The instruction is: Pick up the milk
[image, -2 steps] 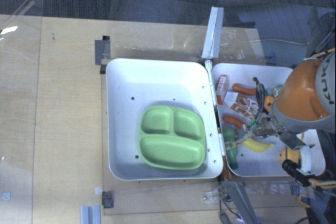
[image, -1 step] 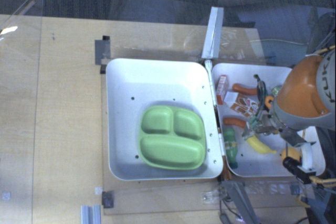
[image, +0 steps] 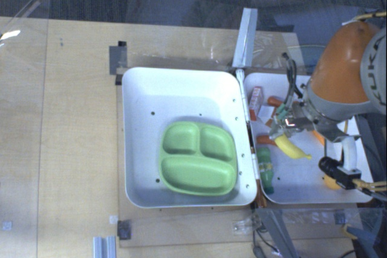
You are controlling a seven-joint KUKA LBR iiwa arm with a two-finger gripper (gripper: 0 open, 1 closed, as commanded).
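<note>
Camera view: my gripper [image: 289, 122] over right bin [image: 302, 193], grip state unreadable; milk [image: 255, 101] just left, long axis running away-and-near.

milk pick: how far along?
Early. Done: the arm is over the right bin, with the gripper down among its items, near the banana and the small carton, likely the milk, by the divider. In hand: nothing visibly lifted. Left: grasp and raise the carton. The green tray sits in the left bin.
</note>
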